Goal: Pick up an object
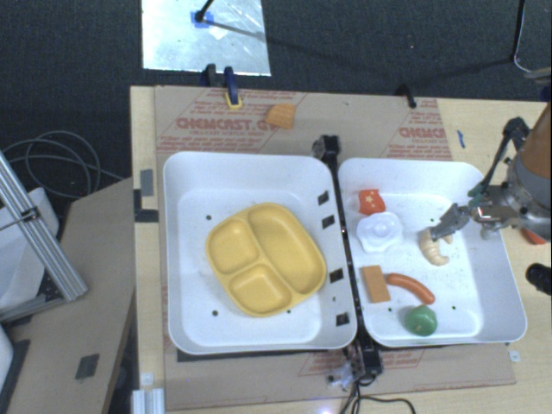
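The two-finger gripper (447, 225) is seen at the right side of the right white bin (496, 313), reaching in from the right. Just below and left of its tips, touching or nearly so, lies a pale, curved croissant-shaped piece (434, 248), its long axis running roughly up and down the view. Whether the gripper is released or clenched cannot be told.

In the same bin are found a small red block (372, 201), a white ruffled cup (379, 231), a tan rectangular slab (374, 284), an orange-red sausage (410, 287) and a green ball (421, 320). The left white bin (190, 317) holds a yellow three-section plate (265, 259).
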`<state>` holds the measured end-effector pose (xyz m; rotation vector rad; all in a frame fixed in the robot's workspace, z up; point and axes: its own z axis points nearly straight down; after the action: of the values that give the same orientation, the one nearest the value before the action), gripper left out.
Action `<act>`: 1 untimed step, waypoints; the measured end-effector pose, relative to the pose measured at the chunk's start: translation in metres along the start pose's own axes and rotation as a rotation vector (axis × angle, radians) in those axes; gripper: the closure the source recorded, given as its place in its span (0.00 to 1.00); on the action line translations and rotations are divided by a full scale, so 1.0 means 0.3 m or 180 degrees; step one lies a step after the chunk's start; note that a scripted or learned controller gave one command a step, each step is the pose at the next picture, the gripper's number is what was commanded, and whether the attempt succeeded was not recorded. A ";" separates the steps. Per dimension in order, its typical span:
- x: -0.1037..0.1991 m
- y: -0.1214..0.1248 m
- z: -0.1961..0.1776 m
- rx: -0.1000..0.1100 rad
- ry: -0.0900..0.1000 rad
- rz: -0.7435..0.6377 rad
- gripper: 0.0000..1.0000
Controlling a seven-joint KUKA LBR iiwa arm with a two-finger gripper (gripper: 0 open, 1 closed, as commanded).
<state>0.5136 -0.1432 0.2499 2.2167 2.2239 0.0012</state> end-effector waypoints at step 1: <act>-0.183 0.032 0.281 0.0016 -0.0001 0.0019 0.00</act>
<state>0.5235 -0.1983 0.1656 2.2258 2.2196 -0.0051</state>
